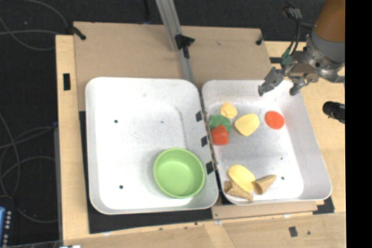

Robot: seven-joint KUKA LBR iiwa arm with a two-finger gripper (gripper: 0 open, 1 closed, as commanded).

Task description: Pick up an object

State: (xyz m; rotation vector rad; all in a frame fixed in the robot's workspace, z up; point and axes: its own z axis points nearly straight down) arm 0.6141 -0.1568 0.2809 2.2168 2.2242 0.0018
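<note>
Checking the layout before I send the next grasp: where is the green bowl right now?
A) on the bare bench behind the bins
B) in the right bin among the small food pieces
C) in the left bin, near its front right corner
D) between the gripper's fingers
C: the green bowl sits on the floor of the left bin, near its front right corner, while the gripper hangs over the right bin's back edge.
</note>
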